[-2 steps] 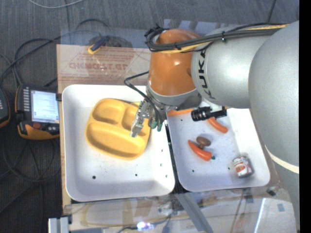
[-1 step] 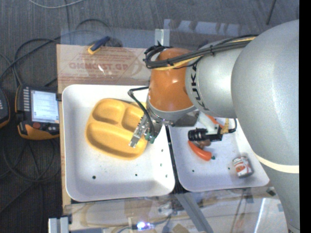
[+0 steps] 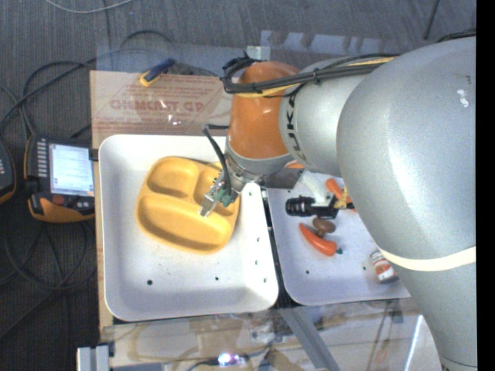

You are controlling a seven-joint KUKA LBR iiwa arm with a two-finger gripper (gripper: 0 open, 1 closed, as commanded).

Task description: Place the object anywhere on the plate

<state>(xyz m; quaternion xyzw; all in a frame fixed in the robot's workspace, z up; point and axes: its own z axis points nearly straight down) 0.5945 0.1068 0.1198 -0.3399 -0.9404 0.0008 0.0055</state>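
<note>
A yellow plate (image 3: 182, 207) with two hollows lies in the left white bin (image 3: 128, 284). My gripper (image 3: 216, 200) hangs over the plate's right edge, reaching down from the orange-banded wrist. A small green object (image 3: 226, 198) shows between its fingertips, just above the yellow surface. The gripper looks shut on it. The arm's large grey body hides much of the right bin (image 3: 309, 284).
In the right bin lie an orange carrot (image 3: 319, 241), a brown lump (image 3: 325, 226), another orange piece (image 3: 334, 187) and a small jar (image 3: 379, 267). A cardboard sheet (image 3: 155, 107) lies behind the left bin. A handheld pendant (image 3: 66, 176) rests off the bench at left.
</note>
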